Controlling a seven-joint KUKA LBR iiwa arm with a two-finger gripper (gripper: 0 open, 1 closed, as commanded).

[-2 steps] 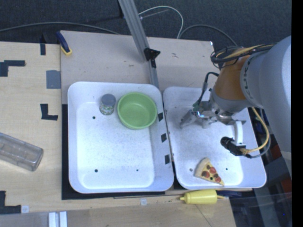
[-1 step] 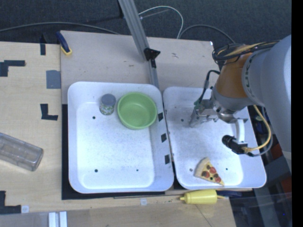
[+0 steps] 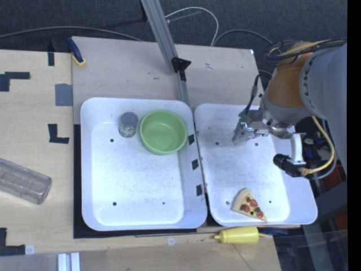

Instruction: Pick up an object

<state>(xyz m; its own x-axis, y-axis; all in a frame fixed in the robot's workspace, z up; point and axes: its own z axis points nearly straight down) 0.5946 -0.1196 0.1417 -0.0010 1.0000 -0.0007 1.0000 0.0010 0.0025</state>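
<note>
The pizza slice point(image 3: 248, 204) lies flat in the lower right of the frame, near the front rim of the right bin point(image 3: 223, 151). My pincer point(image 3: 241, 135) hangs over that bin's upper part, well apart from the slice, carrying nothing; how wide it stands I cannot tell. I judge I'm on the approach: next I must travel toward the slice, then descend squarely.
</note>
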